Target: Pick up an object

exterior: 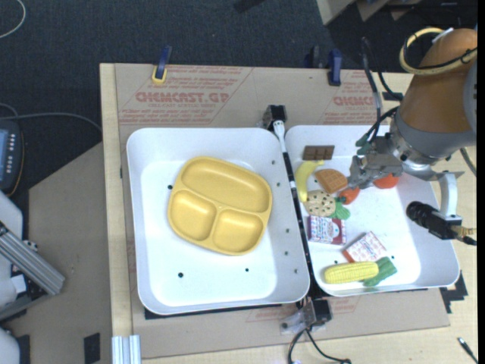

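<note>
My gripper [362, 174] hangs low over the upper middle of the right bin [432, 260], below the grey wrist and orange band. Just left of it lies a brown bread piece [330, 179], and a small red and orange piece [348, 196] sits beneath its tip. A red round thing [387, 180] peeks out on its right side. Nothing can be made out in its grasp; the wrist hides part of the tip. Further left lie a yellow banana [304, 179] and a speckled cookie [318, 202].
A chocolate bar [318, 153] lies at the bin's top. A pink packet [326, 230], a red-and-white box [365, 246] and a corn cob [352, 273] fill the lower part. The left bin [151, 264] holds a yellow divided plate [220, 205].
</note>
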Motion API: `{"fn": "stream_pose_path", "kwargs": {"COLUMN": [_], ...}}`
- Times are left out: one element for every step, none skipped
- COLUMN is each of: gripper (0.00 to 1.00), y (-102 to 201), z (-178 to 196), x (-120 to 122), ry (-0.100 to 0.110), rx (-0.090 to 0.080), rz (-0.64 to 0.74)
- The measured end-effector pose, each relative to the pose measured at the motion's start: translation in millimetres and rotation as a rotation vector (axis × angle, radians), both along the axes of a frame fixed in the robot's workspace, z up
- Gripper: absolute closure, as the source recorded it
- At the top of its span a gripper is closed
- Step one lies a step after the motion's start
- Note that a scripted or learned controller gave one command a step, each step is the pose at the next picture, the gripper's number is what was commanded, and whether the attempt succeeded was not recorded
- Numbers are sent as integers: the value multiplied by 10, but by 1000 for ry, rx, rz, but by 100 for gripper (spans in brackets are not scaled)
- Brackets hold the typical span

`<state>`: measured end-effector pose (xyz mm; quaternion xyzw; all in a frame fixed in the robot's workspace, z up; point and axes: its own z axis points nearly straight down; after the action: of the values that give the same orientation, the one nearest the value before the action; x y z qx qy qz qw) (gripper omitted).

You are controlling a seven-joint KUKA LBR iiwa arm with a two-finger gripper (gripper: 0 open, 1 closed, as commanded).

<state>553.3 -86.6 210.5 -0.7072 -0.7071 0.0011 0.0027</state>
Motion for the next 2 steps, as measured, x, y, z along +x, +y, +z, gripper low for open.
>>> {"fn": "stream_pose_path", "kwargs": {"gripper": [100, 100], "y": [314, 231], "z": [53, 234], "x": [-351, -404], "ry": [-1, -8], "rx": [0, -3], "rz": [2, 0]}}
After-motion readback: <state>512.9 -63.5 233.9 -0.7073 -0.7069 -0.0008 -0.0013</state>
